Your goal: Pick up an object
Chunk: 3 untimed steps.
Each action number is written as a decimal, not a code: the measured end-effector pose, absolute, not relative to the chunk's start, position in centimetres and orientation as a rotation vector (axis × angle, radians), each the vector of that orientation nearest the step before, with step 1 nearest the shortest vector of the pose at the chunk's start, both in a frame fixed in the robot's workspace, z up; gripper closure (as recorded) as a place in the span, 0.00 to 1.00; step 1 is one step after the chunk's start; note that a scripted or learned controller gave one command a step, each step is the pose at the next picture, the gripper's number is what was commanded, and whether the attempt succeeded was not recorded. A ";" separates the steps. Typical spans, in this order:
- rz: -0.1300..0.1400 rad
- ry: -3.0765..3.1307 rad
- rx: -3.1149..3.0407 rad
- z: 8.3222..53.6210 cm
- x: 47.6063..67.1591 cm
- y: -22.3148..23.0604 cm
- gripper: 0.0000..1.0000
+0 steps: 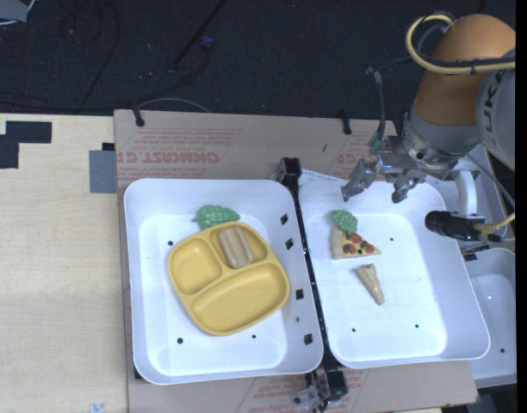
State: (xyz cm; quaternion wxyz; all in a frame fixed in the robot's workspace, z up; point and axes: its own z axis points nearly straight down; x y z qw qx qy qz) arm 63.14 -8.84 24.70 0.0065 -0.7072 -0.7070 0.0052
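Observation:
My gripper point(380, 185) hangs over the far edge of the right bin point(436, 334), open, with nothing between its fingers. Below and left of it in that bin lie a green leafy toy point(343, 221), a pizza slice point(353, 245) touching it, and a tan cone-shaped piece point(372, 282) nearer the front. In the left bin point(151, 317) sits a yellow divided tray point(227, 284) with a toy hot dog point(236, 246) in its upper right compartment. A second green leafy toy point(215, 216) rests at the tray's far edge.
A black divider point(301, 265) runs between the two bins. Brown cardboard point(212, 149) lies beneath and behind them. The wooden bench top point(48, 274) stretches to the left. The arm's orange band point(461, 58) rises at the upper right.

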 end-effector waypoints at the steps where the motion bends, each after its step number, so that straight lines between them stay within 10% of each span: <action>1: 0.003 -2.221 -2.218 25.5 63.4 -8.8 0.00; 3: 0.008 -2.217 -2.217 14.7 63.0 -8.4 0.00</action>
